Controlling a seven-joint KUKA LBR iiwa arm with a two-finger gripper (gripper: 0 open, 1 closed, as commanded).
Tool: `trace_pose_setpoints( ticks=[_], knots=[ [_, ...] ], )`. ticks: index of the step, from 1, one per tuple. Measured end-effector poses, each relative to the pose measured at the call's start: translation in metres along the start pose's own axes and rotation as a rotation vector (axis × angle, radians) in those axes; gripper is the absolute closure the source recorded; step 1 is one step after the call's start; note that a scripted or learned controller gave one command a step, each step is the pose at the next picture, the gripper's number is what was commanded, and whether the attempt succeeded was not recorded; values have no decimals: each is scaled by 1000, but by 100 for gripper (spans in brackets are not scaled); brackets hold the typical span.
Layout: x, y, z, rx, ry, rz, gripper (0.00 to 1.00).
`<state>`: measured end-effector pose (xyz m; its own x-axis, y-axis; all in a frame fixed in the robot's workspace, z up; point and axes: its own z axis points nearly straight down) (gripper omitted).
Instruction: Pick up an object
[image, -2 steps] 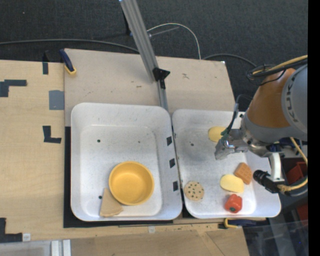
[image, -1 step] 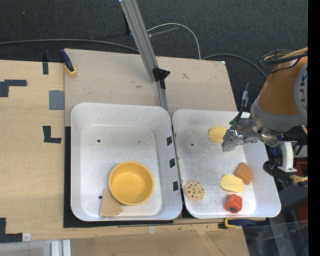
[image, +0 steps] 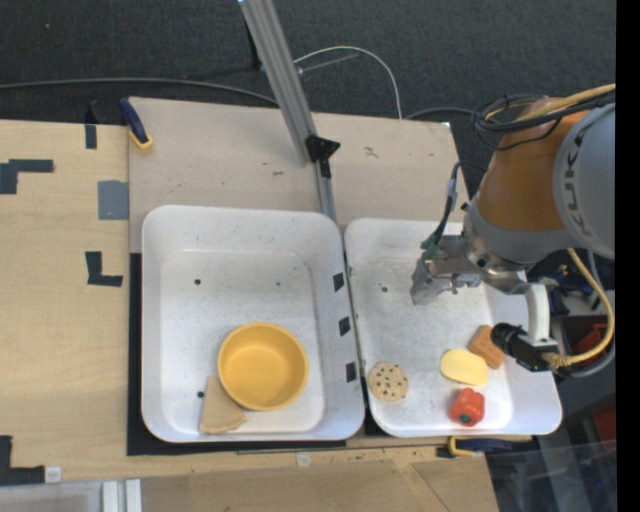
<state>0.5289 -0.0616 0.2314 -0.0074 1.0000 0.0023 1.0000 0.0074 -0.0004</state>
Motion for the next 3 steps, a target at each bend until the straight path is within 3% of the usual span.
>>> trace_pose_setpoints(
  ticks=[3],
  knots=[
    [160, -9, 13, 4, -2, 1, 100]
  ],
)
